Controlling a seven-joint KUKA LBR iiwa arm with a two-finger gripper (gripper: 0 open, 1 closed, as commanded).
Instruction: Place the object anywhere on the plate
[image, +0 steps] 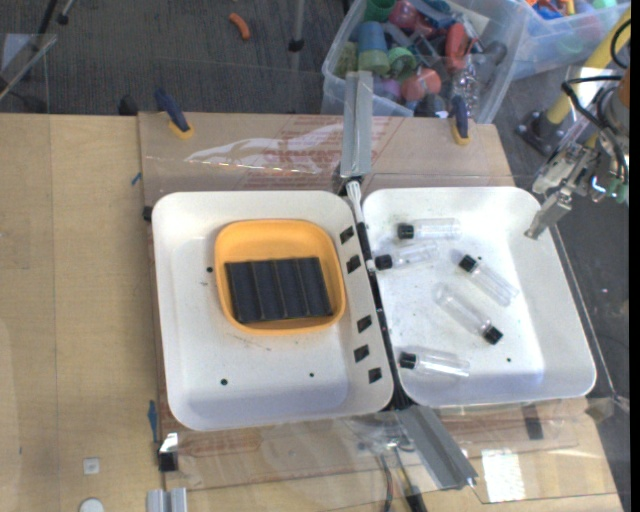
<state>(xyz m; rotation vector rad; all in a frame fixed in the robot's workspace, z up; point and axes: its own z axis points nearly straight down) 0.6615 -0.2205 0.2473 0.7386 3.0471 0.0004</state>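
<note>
We see two white bins side by side. The left bin (190, 390) holds one orange plate (280, 272), and on the plate lies one dark ribbed block (279, 289). The right bin (560, 350) holds five clear vials with black caps: one at the far side (427, 230), one just nearer by the divider (405, 257), one toward the right (486, 279), one in the middle (467, 313), and one at the near side (433, 362). All vials lie flat, off the plate. The gripper (545, 215) hangs at the far right rim of the right bin, touching no vial; we cannot tell its opening.
</note>
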